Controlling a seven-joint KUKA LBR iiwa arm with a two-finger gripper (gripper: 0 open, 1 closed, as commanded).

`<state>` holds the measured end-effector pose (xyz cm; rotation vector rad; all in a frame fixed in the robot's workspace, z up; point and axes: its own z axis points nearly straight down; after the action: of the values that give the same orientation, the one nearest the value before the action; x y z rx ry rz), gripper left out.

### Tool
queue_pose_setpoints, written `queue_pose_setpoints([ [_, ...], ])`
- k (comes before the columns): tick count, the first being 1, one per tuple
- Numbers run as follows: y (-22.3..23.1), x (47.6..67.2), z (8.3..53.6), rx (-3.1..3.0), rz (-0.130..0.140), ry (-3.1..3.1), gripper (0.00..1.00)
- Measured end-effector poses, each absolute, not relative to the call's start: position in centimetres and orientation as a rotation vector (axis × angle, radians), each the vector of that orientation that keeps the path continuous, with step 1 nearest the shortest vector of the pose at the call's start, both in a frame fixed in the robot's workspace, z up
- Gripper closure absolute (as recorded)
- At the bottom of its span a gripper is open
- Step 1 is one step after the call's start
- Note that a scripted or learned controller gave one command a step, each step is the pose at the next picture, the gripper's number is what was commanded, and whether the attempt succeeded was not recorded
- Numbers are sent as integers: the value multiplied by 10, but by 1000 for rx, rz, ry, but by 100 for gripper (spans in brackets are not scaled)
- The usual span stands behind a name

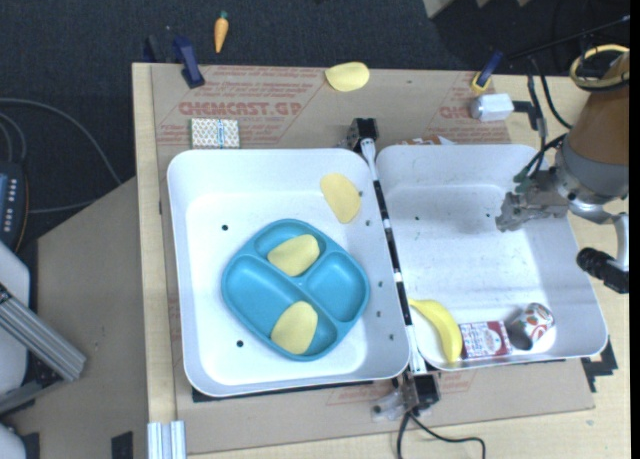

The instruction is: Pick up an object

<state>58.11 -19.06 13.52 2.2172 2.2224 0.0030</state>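
Arm (600,137) cropped rightward (claw (512,209) fingers indistinct).

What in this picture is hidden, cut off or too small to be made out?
- Gripper, camera view: small and dark, its finger state is unclear.
- Arm: cut off by the right edge.
- Packet beside the banana: print too small to read.
- Round object: too blurred to identify.

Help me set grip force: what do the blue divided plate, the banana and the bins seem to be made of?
Blue divided plate: likely moulded plastic, smooth with a soft sheen and rounded compartment walls.
Banana: uniform yellow and glossy, so possibly a plastic toy; real fruit cannot be ruled out.
Left bin and right bin: thin white plastic by the look, rounded rims, scuffed matte floors.
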Motion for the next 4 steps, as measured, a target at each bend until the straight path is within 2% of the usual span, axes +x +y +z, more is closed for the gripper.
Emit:
queue_pose_setpoints([
  [1,-191,580,134,2219,0,2222,0],
  [2,-212,543,84,2223,-2,2222,0],
  [3,-220,479,84,2225,2,2228,0],
  [4,-221,479,94,2223,2,2222,100],
])
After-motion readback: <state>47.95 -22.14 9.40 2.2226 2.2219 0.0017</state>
